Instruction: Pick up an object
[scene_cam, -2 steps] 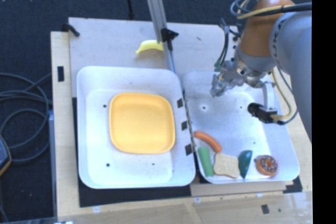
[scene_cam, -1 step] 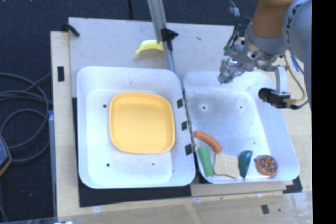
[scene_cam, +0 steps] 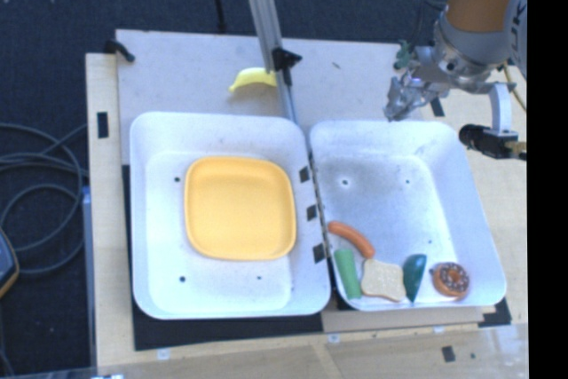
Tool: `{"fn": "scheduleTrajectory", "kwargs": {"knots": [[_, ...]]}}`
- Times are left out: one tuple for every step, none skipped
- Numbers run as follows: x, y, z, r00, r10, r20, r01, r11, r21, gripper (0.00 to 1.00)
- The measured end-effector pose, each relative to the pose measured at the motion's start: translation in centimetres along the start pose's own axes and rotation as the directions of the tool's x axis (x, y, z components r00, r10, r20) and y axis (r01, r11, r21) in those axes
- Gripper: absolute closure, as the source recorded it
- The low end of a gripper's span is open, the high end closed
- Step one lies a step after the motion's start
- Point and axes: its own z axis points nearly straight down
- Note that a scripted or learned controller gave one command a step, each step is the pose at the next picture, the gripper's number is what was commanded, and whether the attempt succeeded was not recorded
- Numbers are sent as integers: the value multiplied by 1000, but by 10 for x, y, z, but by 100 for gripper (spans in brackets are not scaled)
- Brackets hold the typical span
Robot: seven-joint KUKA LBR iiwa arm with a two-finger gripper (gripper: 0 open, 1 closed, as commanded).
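Camera view: my pincer (scene_cam: 397,108) hung over the right bin's (scene_cam: 461,157) far rim, fingers' spread not discernible, clasping nothing. Toy foods, hot dog (scene_cam: 351,237) among them, lay along the near wall; approach and descent remained.

Reaches in from the upper right of the frame, orange band above grey wrist, gripper (scene_cam: 401,105) tilted down-left, hanging low at upper right.
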Motion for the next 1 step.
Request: {"fn": "scheduleTrajectory", "kwargs": {"knots": [[56,-18,4,1000,-3,-1,3,1000,5,100]]}}
